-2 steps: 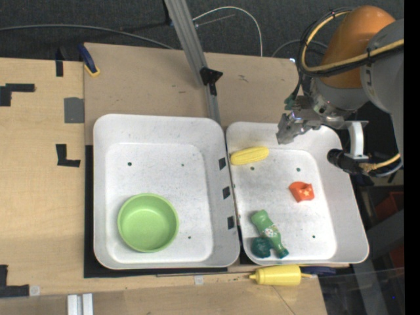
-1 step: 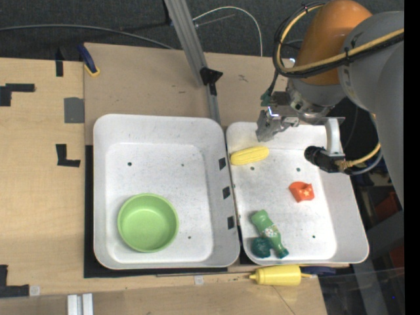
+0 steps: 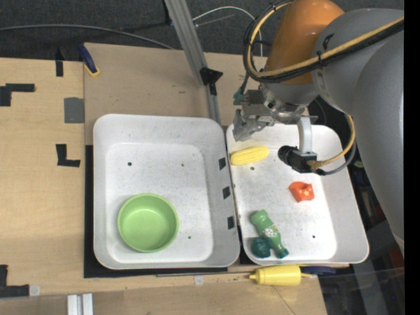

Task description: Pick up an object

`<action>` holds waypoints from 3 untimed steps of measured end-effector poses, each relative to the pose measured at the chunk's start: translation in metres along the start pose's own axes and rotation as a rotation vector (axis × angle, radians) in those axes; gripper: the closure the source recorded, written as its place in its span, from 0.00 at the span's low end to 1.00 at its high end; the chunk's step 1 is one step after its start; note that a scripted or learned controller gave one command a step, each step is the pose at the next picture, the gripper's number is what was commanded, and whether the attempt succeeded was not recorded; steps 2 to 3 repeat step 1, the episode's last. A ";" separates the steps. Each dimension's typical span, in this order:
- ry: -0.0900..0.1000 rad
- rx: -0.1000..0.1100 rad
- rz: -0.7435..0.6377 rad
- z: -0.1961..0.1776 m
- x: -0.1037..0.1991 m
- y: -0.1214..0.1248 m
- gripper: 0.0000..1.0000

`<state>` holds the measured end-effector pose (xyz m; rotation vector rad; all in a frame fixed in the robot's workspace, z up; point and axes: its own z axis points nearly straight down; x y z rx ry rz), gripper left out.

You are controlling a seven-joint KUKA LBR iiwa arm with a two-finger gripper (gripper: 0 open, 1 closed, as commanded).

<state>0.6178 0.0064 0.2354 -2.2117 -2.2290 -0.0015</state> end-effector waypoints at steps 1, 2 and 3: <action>-0.001 0.002 0.001 0.014 0.052 0.005 1.00; -0.001 0.002 0.001 0.014 0.052 0.005 1.00; -0.001 0.002 0.001 0.014 0.052 0.005 1.00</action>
